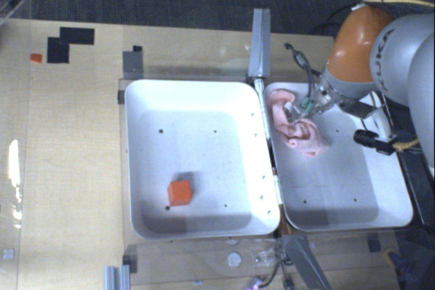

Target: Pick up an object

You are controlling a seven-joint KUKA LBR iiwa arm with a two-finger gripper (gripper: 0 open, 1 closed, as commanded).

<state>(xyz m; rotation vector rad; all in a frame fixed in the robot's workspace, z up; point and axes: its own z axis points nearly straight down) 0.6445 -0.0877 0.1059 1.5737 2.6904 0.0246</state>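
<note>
Two white bins sit side by side on the counter, and the pincer (302, 107) is low in the right bin (353, 204) on the crumpled pink cloth (299, 129), probably for grasping it, though I cannot tell its grip, while an orange block (180, 193) lies in the left bin (197, 105).

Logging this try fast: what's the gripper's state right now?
Gripper: down at the pink cloth in the right bin; open or closed cannot be told.
</note>
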